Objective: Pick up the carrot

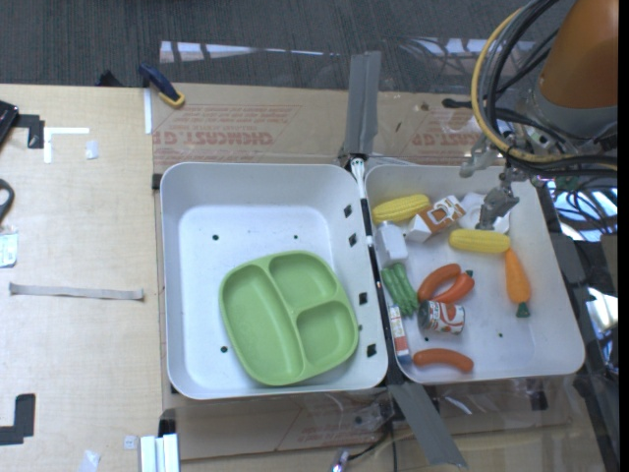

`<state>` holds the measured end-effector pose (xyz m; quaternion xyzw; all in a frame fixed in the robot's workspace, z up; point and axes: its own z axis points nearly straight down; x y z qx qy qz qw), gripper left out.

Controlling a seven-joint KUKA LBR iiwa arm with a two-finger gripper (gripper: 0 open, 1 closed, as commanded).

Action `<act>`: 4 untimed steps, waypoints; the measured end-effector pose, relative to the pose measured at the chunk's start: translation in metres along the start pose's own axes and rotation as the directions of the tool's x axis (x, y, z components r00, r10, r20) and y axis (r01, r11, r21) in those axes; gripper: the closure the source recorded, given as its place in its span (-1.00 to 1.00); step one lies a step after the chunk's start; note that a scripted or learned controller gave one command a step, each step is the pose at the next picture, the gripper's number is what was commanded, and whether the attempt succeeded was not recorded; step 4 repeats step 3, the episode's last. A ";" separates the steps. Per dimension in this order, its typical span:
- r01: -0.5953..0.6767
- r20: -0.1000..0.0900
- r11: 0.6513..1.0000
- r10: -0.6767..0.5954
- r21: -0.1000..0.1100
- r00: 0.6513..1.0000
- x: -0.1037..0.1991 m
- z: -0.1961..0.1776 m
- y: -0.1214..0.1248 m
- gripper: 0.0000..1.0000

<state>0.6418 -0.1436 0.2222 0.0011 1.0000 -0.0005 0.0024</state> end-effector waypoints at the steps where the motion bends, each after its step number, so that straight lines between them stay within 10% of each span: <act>1: -0.049 0.000 0.999 0.049 0.000 0.999 0.012 0.091 -0.052 -1.00; 2: -0.476 -0.002 0.879 0.476 0.002 0.879 0.051 0.129 -0.078 -1.00; 3: -0.471 0.003 0.882 0.471 0.003 0.882 0.049 0.119 -0.077 1.00; 4: -0.471 0.003 0.882 0.471 0.003 0.882 0.049 0.119 -0.077 1.00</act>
